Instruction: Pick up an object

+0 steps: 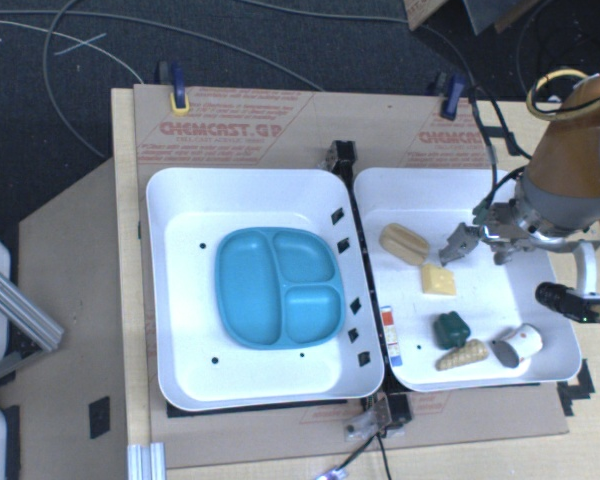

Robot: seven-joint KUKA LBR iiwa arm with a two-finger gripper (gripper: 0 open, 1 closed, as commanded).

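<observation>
Floor (pixel 60 88): dark, finely textured carpet-like surface; thin pale cables are looped across it.
Bench (pixel 250 118): flat board, pale brown paper-like face printed with red lettering; clamped at the far edge by two blue clips.
Left bin (pixel 175 368): shallow, glossy white, rounded corners; small black marks are dotted over its floor.
Right bin (pixel 405 193): same white make, butted against the left one along a black seam.
Arm (pixel 572 158): smooth grey shell with an orange band; seen entering over the right bin's far right side.
Blue tray (pixel 278 286): matte blue plastic, rounded, split into three compartments; laid flat mid left bin.
Gripper (pixel 477 245): dark metal fingers are spread apart, nothing is pinched; hung just above the right bin, right of the tan roll.
Tan roll (pixel 405 244): oblong, bread-like, matte; lies in the right bin's upper left.
Yellow block (pixel 440 281): pale, squarish, flat; just below the roll.
Green piece (pixel 452 328): dark green, lumpy.
Cone (pixel 462 355): tan, ridged, tapered; touching the green piece's lower edge.
White-grey item (pixel 517 345): small cylinder shape, near the bin's front right corner.
</observation>
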